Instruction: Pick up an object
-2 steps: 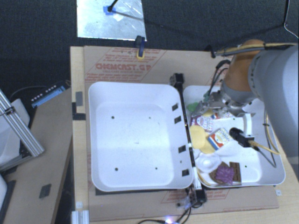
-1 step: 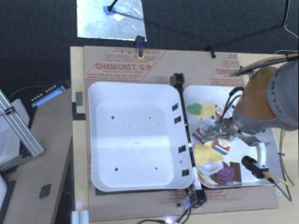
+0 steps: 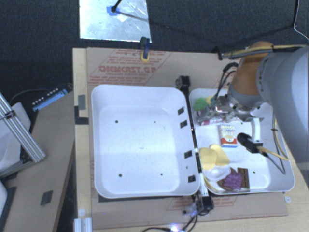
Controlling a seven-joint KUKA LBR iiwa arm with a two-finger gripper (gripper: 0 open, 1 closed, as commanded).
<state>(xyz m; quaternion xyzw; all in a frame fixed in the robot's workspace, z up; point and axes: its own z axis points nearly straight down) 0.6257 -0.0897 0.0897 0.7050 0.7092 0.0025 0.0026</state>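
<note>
My gripper (image 3: 208,114) reaches down into the upper left part of the right bin (image 3: 275,178), the grey arm and its orange band above it at the right. A green object (image 3: 200,103) and a small yellow piece (image 3: 209,100) lie right by the gripper's tip. A pink item (image 3: 210,122) lies just below it. An orange-and-white box (image 3: 228,135) sits in the bin's middle. A pale yellow object (image 3: 213,156) and a purple thing on a brown block (image 3: 233,180) lie near the bin's front left corner.
The left bin (image 3: 140,139) sits beside the right one, black clips along the divider (image 3: 186,124). A black connector with a yellow cable (image 3: 248,143) hangs from the arm over the right bin. A blue-yellow clamp (image 3: 144,49) stands at the cardboard's far edge.
</note>
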